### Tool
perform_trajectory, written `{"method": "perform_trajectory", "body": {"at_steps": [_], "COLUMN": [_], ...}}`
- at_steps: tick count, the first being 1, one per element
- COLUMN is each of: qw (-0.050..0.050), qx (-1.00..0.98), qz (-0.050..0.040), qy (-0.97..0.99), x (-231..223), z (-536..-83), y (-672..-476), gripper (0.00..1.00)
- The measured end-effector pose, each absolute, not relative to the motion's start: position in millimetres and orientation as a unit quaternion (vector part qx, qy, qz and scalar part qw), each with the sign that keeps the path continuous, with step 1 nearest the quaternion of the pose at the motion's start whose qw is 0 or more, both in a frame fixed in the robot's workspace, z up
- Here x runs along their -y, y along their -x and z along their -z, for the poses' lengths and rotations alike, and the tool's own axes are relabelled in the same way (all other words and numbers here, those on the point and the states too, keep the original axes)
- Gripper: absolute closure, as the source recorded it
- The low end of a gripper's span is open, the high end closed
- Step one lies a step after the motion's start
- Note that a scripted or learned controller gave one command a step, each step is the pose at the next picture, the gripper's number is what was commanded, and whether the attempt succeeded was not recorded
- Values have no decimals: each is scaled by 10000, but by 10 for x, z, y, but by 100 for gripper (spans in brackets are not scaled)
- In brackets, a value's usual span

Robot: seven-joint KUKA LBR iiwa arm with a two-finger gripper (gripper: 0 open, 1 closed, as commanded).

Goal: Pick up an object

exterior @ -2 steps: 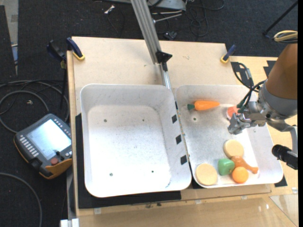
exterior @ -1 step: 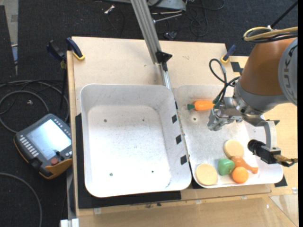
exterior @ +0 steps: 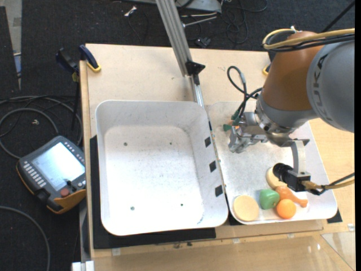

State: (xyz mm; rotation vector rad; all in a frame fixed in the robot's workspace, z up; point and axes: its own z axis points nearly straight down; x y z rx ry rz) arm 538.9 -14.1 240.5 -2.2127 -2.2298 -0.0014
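Toys [exterior: 276,199] crowd right bin [exterior: 248,162]'s near corner — end effector [exterior: 240,143] above, grip unclear.

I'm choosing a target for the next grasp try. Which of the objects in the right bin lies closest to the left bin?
The pale tan disc, at the right bin's near-left corner. The green piece and the orange ball sit farther right.

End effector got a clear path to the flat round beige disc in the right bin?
Probably yes. The end effector hangs above bare bin floor, and the flat round beige disc lies uncovered at the near rim, apart from the green block.
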Motion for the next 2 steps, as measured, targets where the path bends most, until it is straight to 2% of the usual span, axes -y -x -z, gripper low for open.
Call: {"method": "perform_trajectory", "body": {"at_steps": [1, 2], "qw": [-2, -4], "qx": [7096, 7099], "qz": [10, 17], "qy": [7046, 7043], "x": [-329, -812], "z": [-2338, -2435], "y": [-5703, -5866], "gripper": [100, 100]}}
